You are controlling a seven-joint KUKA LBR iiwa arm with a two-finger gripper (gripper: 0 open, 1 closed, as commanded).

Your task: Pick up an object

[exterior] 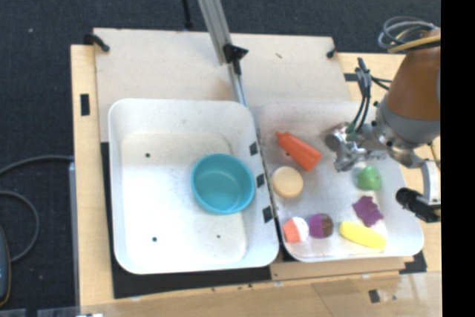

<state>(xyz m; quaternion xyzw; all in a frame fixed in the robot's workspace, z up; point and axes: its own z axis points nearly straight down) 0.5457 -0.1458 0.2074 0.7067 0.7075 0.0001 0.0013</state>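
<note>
In the right bin (415, 237), toward its far right side, the gripper (346, 151) hangs low over the floor, the grey arm (412, 96) reaching in from the right. Whether it is open or closed cannot be told, and nothing is seen held in it. A green object (368, 177) lies just beside it on the near side, an orange carrot-like piece (298, 148) to its left. A blue bowl (223, 183) sits in the left bin (133, 122).
</note>
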